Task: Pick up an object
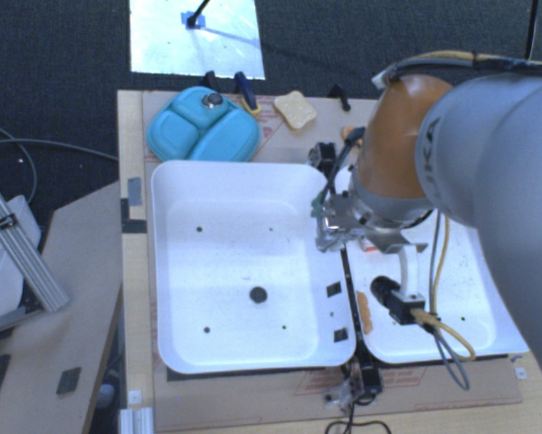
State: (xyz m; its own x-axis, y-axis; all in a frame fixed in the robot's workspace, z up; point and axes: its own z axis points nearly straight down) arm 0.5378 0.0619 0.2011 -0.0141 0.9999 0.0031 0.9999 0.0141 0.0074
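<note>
My gripper (330,231) hangs over the seam between the two white bins, at the right wall of the left bin (175,242). A small dark round object (258,294) lies on the left bin's floor, well to the gripper's lower left. A thin orange-brown stick (363,313) lies in the right bin (474,333) near its left wall, below the gripper. The grey arm with its orange band (393,134) covers most of the right bin. Nothing is visibly held.
Behind the bins, on the bench, lie a blue divided plate (203,127), a tan toast-like piece (295,109) and a small orange bit (350,134). A metal frame (17,242) stands at the far left.
</note>
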